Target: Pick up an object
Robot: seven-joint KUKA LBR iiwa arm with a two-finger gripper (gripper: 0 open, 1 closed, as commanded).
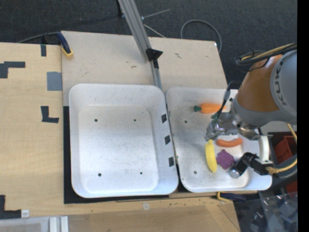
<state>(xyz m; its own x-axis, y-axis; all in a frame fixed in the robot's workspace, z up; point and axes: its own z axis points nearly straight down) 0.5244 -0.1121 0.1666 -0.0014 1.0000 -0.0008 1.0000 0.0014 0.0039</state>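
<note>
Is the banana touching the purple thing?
Touching: the camera view shows the banana and the purple thing side by side, with no white bin floor between them.

2 shallow white plastic bins sit side by side on the bench: the left bin (82,129) and the right bin (186,173). In the right bin, the small orange toy carrot (209,108) lies toward the far side. Nearer, the yellow toy banana (211,156) lies left of the purple toy block (225,158), with the orange-red toy sausage (229,141) just behind them. The metal two-finger gripper (215,129) hangs between carrot and banana.
</note>
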